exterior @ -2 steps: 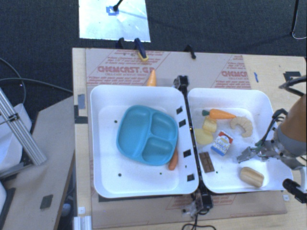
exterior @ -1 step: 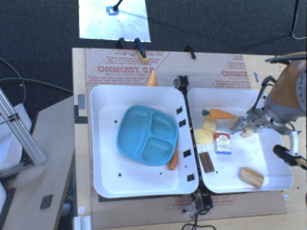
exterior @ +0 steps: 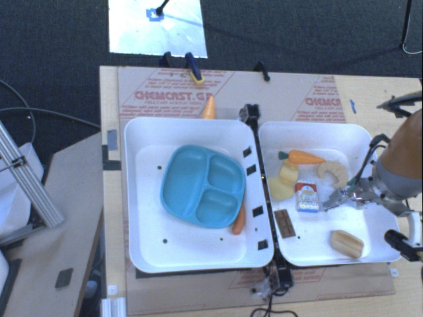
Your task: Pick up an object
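Observation:
My gripper (exterior: 332, 201) hangs low over the right bin (exterior: 360, 137), reaching in from the right. Its tip is just right of a small white carton (exterior: 307, 197) with red and blue print, close to it or touching. A chocolate bar (exterior: 285, 222) lies in front of the carton. A tan bread roll (exterior: 347, 243) sits near the bin's front right. Behind the carton are two yellow pieces (exterior: 284, 181), a carrot (exterior: 306, 157) and a pale pastry ring (exterior: 333, 171). Nothing visible is held.
The left bin (exterior: 142, 243) holds a blue divided plate (exterior: 203, 185) with a small carrot (exterior: 238, 221) at its front right edge. Another orange carrot (exterior: 209, 107) lies on the board behind the bins. Black clips line the wall between the bins (exterior: 256, 190).

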Controlling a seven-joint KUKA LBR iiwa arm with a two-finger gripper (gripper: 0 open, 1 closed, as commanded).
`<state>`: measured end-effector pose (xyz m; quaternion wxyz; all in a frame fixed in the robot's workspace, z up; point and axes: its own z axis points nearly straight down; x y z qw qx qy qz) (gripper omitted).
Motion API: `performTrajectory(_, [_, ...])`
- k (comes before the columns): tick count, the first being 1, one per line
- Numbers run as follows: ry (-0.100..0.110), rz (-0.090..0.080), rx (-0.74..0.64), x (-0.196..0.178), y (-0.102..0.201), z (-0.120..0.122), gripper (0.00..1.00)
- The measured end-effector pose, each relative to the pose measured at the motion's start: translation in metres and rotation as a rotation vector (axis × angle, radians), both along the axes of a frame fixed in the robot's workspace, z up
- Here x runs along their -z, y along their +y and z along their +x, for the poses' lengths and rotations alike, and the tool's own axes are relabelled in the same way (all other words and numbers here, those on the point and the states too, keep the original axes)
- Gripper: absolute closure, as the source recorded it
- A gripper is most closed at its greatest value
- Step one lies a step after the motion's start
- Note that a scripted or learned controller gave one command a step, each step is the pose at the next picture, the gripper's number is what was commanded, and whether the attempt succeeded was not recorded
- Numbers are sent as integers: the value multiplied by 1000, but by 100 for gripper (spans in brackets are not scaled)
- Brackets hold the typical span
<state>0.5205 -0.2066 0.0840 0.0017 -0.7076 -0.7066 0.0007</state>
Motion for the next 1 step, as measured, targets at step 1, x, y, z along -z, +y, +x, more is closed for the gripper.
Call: performTrajectory(1, [-3, -1, -2, 0, 0, -35, 0])
